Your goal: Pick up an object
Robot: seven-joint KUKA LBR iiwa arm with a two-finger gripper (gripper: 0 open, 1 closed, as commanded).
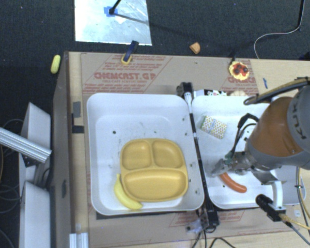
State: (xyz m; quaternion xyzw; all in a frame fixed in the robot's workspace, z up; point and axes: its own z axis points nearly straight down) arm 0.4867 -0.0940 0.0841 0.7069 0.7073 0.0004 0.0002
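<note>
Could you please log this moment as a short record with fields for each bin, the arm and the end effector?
left bin: yellow divided tray; banana against the tray's lower left edge
right bin: orange hot dog near the front; patterned packet near the back
arm: reaches in from the right, over the right bin
end effector: low in the right bin, just above the hot dog; finger state unclear

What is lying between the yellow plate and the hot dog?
In the camera view, the divided yellow plate sits in the left bin and the hot dog in the right bin. Between them run the bins' adjoining white rims with a dark divider strip.
</note>
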